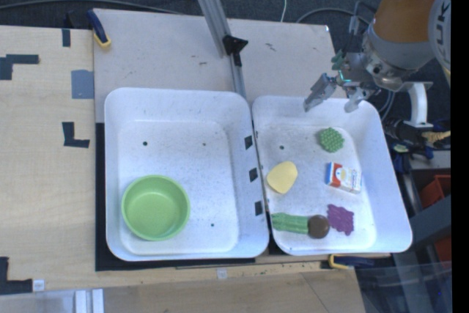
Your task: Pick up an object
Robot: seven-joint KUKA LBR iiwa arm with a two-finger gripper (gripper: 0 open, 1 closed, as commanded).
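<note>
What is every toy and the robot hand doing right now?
gripper: open, holding nothing, above the right bin's far edge
green bowl: upright, in the left bin
yellow piece: lying flat in the right bin
green bumpy ball: resting, untouched
small box: lying flat
purple piece: lying flat
green stick: lying on its side, touching the brown ball

My bench (168,55) carries two white bins side by side at the frame's centre: the left bin (176,102) and the right bin (381,157), edges touching.
</note>
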